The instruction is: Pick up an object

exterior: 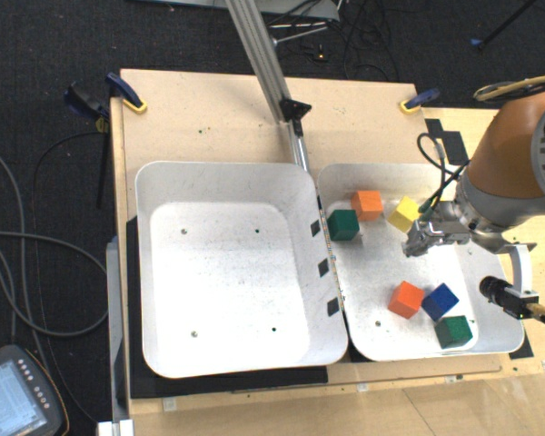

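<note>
The right bin (372, 334) holds several small blocks. An orange block (368, 204) and a green block (342, 225) lie at its far left. A yellow block (404, 213) lies just left of my gripper (422, 241), which hangs low over the bin's right-middle. Nearer the front sit an orange-red block (405, 299), a blue block (440, 301) and a dark green block (454, 331). Nothing shows between the fingers.
The left bin (163, 189) lies beside the right one, with a shared ridge between them. A slanted metal pole (259, 48) reaches down to the bins' back edge. Clamps sit at the bench's far corners (127, 94). My arm's grey and orange body (518, 162) covers the right bin's right side.
</note>
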{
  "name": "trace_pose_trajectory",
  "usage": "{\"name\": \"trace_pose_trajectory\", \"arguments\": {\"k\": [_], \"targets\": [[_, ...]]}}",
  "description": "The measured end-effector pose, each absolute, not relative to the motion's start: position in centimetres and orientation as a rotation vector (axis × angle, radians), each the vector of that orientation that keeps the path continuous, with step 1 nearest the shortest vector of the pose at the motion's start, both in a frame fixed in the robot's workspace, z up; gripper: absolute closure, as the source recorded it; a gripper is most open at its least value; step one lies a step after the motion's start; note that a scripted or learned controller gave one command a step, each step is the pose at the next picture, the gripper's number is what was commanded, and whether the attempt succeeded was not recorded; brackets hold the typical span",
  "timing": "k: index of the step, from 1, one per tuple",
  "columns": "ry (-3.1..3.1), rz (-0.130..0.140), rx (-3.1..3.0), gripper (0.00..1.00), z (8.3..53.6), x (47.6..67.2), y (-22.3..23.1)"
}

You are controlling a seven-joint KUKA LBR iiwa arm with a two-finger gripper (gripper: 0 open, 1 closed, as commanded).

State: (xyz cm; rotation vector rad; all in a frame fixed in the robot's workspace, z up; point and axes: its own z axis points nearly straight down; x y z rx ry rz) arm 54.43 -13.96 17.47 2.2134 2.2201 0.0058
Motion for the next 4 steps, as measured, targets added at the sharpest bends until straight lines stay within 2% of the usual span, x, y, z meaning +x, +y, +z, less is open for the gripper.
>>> {"name": "trace_pose_trajectory", "arguments": {"k": [2,4], "targets": [[2.221,0.004,2.214,1.0,25.7,55.1,-14.0],[2.231,0.0,2.214,1.0,24.0,56.7,-4.9]]}}
